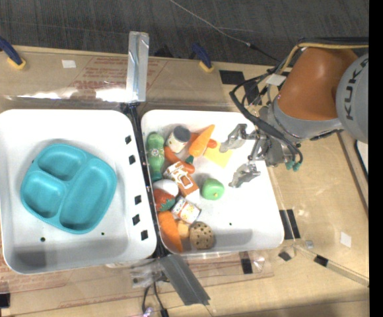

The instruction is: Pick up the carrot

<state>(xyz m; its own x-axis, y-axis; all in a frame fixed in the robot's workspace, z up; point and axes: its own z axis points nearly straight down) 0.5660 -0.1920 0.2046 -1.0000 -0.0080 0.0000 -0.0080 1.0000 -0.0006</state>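
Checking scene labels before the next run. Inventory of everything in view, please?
left bin: 1, white, left half of bench
right bin: 1, white, right half of bench
tray: 1, teal, three compartments, in left bin
carrot: 1, orange, top of right bin
apple: 1, green, middle of right bin
cookie: 1, brown, near edge of right bin
cheese wedge: 1, yellow, right of carrot
clamps: 2, blue, far bench edge
gripper: 1, silver, open, over right bin, holding nothing

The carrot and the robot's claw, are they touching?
Apart. The camera view shows the gripper open over the right bin, with bare white floor between its fingers and the carrot.
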